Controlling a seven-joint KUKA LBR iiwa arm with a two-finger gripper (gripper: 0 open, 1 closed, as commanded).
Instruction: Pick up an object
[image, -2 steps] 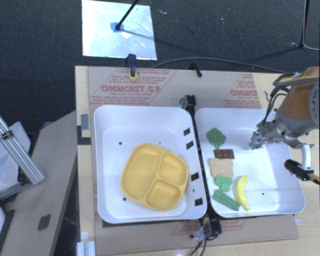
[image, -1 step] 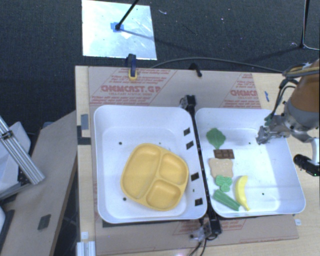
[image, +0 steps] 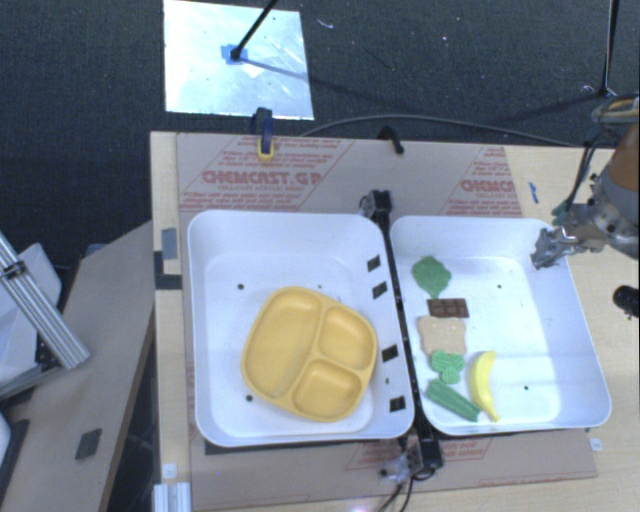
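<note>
1. two white bins sit side by side on my bench; the left bin (image: 215, 300) carries a yellow divided tray (image: 310, 352) with three compartments, lying flat toward that bin's near right side.
2. moving right, the right bin (image: 560, 330) has a loose column of small things along its left side: a green leaf-shaped piece (image: 431, 272) at the top, a dark brown bar (image: 448, 308) below it, then a pale tan slab (image: 442, 335), a green lump (image: 449, 365) just beneath, a long green piece (image: 452, 399) and a yellow banana (image: 484, 382) nearest me.
3. i'd go for the banana: curved, smooth, bright yellow, lying flat on the bin floor with bare white floor on its right. the long green piece lies just beside it on the left, possibly touching.
4. at the far right the gripper (image: 548, 250) hangs over the right bin's far right corner, well apart from the column. i cannot tell how its claw stands; it is too small and dark here, and i see nothing in it.
5. to do this well i judge the arm must travel left and toward me, centre over the banana's middle, straddle it across its narrow width, and descend squarely so it doesn't nudge the green neighbour.
</note>
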